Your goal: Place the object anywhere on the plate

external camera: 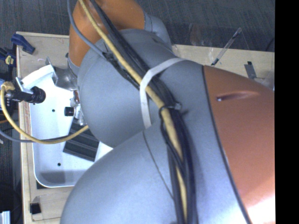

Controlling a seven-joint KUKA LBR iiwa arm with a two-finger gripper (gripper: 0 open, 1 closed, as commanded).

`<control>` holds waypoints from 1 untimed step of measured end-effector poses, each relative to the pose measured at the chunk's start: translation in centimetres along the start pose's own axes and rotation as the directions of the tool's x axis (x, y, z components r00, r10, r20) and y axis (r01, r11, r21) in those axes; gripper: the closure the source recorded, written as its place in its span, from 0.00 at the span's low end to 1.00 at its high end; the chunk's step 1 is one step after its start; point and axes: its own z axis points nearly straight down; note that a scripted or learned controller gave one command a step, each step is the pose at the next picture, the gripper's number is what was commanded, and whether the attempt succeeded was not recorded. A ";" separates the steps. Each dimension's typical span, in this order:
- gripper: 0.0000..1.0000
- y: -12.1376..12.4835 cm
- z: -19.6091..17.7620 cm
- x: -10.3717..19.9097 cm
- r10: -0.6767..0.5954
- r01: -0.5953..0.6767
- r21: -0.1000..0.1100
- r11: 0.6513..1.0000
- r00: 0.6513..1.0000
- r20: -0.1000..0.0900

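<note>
1 dark, flat block (82,147) with a ridged top lies on the floor of the white bin (46,125), in the part of the bin nearer the lower edge of the view. We see its left portion; the arm (121,125) covers its right end. The block rests flat, well apart from the bin's left wall. We treat it as the item to be handled, though we cannot identify it further.

The tool (74,105) sits over the bin, just above the block in the view and apart from it. The arm hides most of the tool, so we cannot tell whether it is released or clenched.

The grey arm reaches in from the right and crosses over the bin. 1 orange band (107,8) shows at the top. 1 cable bundle (163,111), black and yellow, runs along the arm, held by 1 white strap (145,92). The bin rests on a pale wooden surface (196,50), with 1 blue clamp (21,42) at its upper left corner.
</note>
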 end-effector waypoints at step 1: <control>1.00 -1.2 6.2 -4.7 -0.251 0.251 0.006 0.968 0.968 0.011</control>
